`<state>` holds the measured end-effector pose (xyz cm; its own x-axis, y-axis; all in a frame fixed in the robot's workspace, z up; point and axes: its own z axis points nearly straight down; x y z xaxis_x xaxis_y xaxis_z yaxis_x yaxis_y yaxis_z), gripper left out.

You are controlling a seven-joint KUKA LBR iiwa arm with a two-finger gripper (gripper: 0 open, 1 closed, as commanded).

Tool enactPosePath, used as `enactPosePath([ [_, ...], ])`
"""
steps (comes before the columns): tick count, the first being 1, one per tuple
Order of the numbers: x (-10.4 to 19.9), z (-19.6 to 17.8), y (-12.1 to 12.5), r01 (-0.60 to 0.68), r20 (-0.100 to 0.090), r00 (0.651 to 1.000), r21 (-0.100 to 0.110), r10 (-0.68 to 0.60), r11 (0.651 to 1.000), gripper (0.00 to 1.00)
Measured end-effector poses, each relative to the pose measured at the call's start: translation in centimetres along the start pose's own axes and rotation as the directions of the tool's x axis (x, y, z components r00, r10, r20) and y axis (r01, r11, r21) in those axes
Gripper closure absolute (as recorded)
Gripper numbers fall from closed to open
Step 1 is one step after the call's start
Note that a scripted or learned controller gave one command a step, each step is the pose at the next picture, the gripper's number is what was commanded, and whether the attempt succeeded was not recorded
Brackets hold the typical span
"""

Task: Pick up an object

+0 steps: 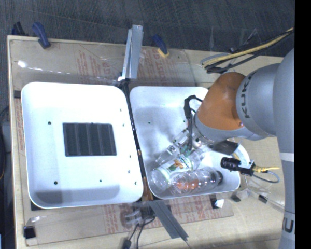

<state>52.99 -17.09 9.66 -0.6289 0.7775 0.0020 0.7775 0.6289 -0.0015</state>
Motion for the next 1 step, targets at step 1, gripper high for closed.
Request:
enactPosePath([
  [1, -1.91, 0.08, -2.8, -0.31, 0.002, 0.951, -0.003, 0.31, 0.951, 0.0],
])
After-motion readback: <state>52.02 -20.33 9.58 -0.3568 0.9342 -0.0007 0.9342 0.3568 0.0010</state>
